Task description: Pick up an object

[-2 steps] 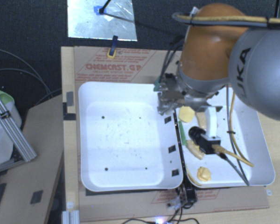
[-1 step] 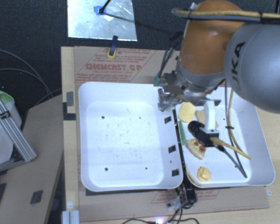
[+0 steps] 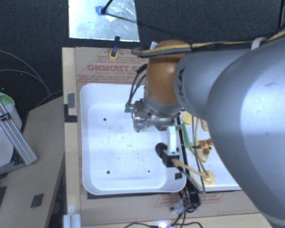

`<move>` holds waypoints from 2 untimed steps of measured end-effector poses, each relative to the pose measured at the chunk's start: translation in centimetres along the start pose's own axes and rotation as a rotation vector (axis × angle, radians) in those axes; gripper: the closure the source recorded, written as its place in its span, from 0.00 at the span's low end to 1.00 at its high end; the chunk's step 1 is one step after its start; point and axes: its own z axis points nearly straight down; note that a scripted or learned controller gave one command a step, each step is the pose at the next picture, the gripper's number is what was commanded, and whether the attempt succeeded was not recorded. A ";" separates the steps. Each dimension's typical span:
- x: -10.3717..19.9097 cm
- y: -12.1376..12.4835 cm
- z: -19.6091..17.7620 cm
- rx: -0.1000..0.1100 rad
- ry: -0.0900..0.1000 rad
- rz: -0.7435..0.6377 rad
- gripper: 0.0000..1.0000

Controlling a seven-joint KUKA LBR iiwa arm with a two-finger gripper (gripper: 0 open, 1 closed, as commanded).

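gripper (image 3: 143,122) hangs over the left bin's (image 3: 92,175) far right corner — finger state can't be told.

A flat yellow object (image 3: 205,151) with red marks lies in the right bin (image 3: 228,182).

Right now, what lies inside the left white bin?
The left white bin shows a bare floor with small dark specks. The gripper hangs over its right side, and the arm hides that edge.

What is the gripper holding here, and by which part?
It cannot be told: the gripper hangs over the left bin, and the arm's wrist covers whatever may be under it.
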 end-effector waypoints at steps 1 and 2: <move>-4.9 4.9 -7.1 -0.020 0.000 0.010 1.00; -3.9 -1.5 5.0 0.005 0.000 0.006 1.00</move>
